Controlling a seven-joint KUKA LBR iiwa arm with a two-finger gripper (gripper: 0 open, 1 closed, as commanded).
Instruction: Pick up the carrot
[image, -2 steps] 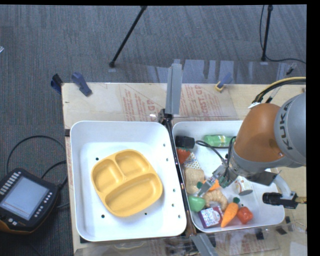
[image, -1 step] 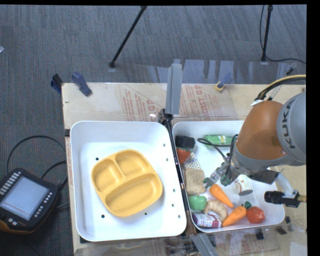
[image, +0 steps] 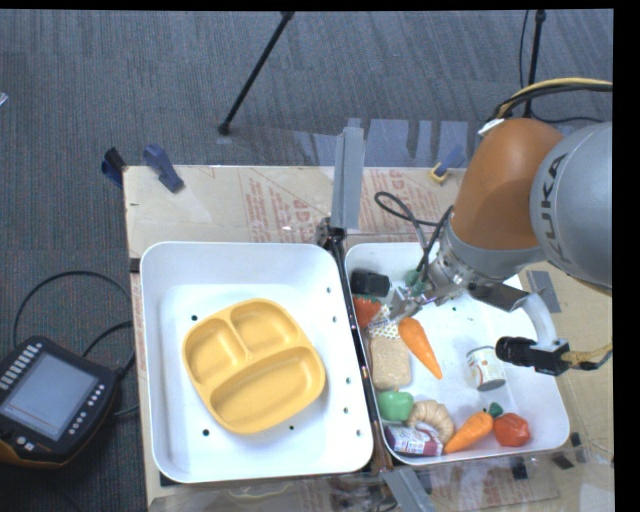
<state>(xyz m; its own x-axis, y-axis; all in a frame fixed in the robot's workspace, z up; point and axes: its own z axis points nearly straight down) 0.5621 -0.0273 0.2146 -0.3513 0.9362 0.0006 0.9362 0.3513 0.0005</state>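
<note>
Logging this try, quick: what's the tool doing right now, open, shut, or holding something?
Tool: at the top end of a carrot in the right bin; its state cannot be told.

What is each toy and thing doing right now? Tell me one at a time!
pincer: low in the right bin, at the top end of a carrot
carrot: lying slanted on the bin floor
second carrot: lying near the front wall
yellow plate: flat in the left bin, nothing on it
small can: lying on its side
tomato: resting in the front right corner
</note>
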